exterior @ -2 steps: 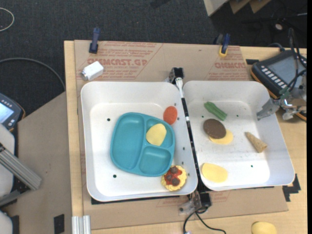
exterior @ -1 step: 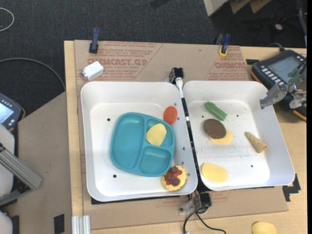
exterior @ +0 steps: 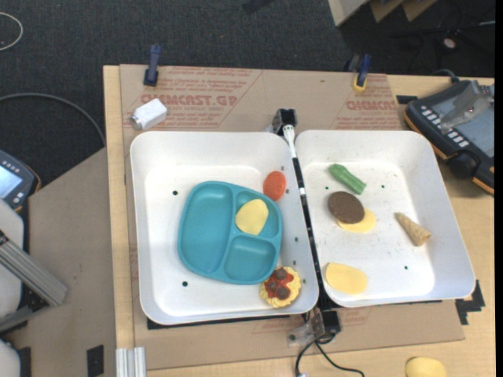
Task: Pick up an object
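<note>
In the left bin [exterior: 157, 203] lies a teal divided plate [exterior: 216, 234] with a yellow oval piece [exterior: 252, 216] in its upper right compartment. A red-orange tomato-like piece [exterior: 274, 184] rests just beyond the plate's far right corner. A small pizza-like piece with red toppings [exterior: 280, 287] sits at the plate's near right corner. The right bin [exterior: 440, 203] holds a green pod [exterior: 346, 177], a brown round cookie [exterior: 345, 206] lying on a yellow slice [exterior: 361, 223], a tan cone [exterior: 413, 229] and a yellow chip [exterior: 346, 278].
Both bins sit on a cardboard-covered bench [exterior: 236, 100] held by blue clamps [exterior: 152, 63]. A white block [exterior: 148, 114] lies behind the left bin. A black handheld controller [exterior: 456, 124] rests at the right. A yellow object [exterior: 424, 367] sits at the bottom right.
</note>
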Action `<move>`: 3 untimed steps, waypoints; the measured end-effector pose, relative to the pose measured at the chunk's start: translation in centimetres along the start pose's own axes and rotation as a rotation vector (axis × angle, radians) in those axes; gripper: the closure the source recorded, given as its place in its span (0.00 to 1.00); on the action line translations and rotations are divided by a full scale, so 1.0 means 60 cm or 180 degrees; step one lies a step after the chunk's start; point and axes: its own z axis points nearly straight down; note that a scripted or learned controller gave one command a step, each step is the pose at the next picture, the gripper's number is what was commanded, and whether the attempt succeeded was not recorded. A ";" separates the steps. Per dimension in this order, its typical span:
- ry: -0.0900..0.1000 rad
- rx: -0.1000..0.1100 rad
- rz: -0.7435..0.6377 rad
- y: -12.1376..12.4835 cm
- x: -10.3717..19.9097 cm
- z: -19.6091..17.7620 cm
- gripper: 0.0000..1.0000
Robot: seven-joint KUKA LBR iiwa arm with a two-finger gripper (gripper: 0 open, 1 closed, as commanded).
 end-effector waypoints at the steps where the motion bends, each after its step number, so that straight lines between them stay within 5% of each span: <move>1: 0.0020 0.0092 -0.0001 -0.059 0.111 0.147 0.00; 2: -0.0014 0.0026 0.0044 0.017 -0.058 0.027 0.00; 3: 0.0025 0.0112 0.0023 -0.064 -0.016 0.256 0.00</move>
